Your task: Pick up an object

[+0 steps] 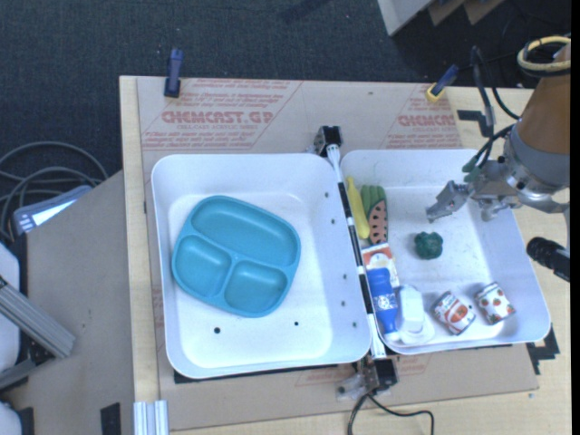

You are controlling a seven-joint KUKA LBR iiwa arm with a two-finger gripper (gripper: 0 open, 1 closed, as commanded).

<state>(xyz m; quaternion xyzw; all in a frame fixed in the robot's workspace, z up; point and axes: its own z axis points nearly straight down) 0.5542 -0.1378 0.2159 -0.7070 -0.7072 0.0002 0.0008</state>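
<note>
My gripper (464,208) hangs over the back of the right bin (507,252), its fingers apart with nothing between them. A small dark green lumpy object (429,244) lies just below and left of it, apart from it. Along the bin's left wall lie a yellow banana (355,208), a green vegetable (372,197), a watermelon slice (379,221) and a blue tube (383,293). A white bottle (411,312) rests beside the tube. Two small red-and-white cans (453,310) (495,303) sit near the front right corner.
The left bin (181,188) holds a blue compartment plate (236,255). A black divider rail (348,234) runs between the bins. The arm's orange band (548,116) rises at the right edge, with cables around it. The right bin's floor near the gripper is bare.
</note>
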